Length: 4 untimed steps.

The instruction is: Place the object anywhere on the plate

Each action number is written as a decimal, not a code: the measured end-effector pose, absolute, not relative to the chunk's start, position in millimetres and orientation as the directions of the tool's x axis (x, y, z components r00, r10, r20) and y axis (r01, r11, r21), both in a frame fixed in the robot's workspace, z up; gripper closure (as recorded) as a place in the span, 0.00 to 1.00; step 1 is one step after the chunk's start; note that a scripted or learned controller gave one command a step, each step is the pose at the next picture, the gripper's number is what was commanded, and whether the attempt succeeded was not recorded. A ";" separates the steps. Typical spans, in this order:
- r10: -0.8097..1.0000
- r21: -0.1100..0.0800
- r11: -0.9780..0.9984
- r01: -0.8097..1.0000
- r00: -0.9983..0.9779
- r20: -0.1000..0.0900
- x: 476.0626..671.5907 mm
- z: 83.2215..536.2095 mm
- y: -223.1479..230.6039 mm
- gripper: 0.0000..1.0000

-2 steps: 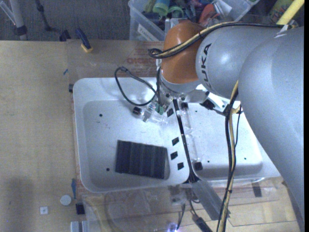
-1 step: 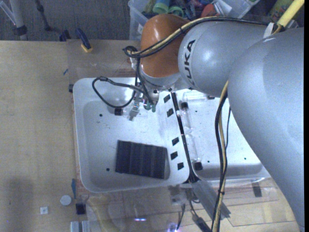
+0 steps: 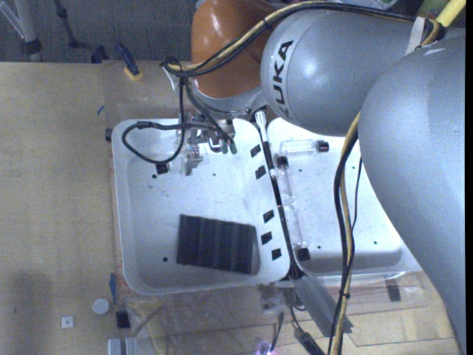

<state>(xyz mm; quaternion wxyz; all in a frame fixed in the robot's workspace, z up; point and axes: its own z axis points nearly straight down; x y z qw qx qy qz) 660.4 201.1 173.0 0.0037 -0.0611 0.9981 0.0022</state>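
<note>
A dark ribbed rectangular plate [image 3: 216, 244] lies flat near the front of the left bin [image 3: 140, 272]. My gripper [image 3: 192, 157] hangs over the back part of that bin, well behind the plate and a little to its left, below the orange wrist band [image 3: 222, 43]. Its tip is small and cluttered with cabling, and I cannot make out anything held in it. A black cable [image 3: 140, 128] loops from the wrist down to a small dark end piece [image 3: 161, 168] by the bin floor.
The right bin [image 3: 369, 254] is largely covered by my grey arm [image 3: 332, 65]. A clear tube with a black cap [image 3: 304, 148] lies at its back left. Black clips [image 3: 267, 217] line the divider between the bins. Small bits lie on the bench at front left [image 3: 100, 306].
</note>
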 end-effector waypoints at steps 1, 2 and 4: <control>-0.270 0.002 0.963 -0.270 -0.963 -0.007 667.3 306.6 189.8 1.00; -0.436 0.001 0.900 -0.436 -0.900 -0.003 667.1 271.4 102.7 1.00; -0.625 -0.001 0.781 -0.625 -0.781 -0.011 667.3 332.7 205.2 1.00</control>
